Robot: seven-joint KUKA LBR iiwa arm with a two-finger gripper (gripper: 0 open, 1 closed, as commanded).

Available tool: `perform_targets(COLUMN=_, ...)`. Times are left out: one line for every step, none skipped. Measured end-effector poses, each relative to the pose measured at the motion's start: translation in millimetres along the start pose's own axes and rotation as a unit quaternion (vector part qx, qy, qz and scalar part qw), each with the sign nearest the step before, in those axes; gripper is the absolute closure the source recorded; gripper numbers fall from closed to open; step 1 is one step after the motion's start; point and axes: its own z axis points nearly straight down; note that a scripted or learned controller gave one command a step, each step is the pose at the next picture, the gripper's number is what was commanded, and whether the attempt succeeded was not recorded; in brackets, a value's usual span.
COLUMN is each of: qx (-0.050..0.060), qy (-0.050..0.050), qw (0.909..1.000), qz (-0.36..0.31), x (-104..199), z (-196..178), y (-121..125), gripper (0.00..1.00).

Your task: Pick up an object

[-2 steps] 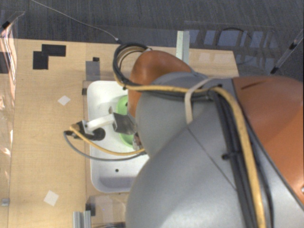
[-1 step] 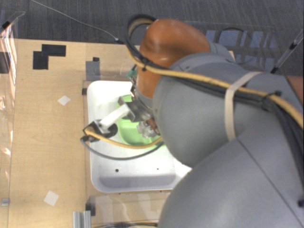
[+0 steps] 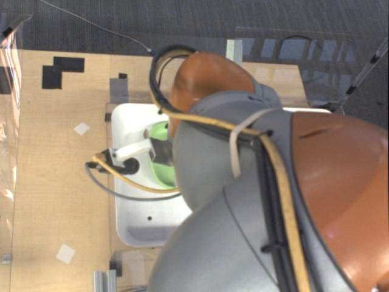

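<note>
A bright green object [image 3: 160,163] lies in the left white bin [image 3: 130,224], mostly hidden behind the arm. The gripper [image 3: 157,151] hangs over the bin right at the green object, with dark parts overlapping its edge. The big grey and orange arm covers the rest of the gripper.
The arm's grey body and orange band [image 3: 340,187] block the right half of the scene, including the second bin. A yellow and black cable loop [image 3: 118,169] sticks out leftward over the bin's rim. The wooden bench [image 3: 55,181] lies to the left, with black marks at the back.
</note>
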Motion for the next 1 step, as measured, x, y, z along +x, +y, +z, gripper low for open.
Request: perform_targets(qx=0.001, qy=0.002, qw=1.0, qz=-0.001, x=1.7, z=-12.0, y=0.1, gripper=1.0)
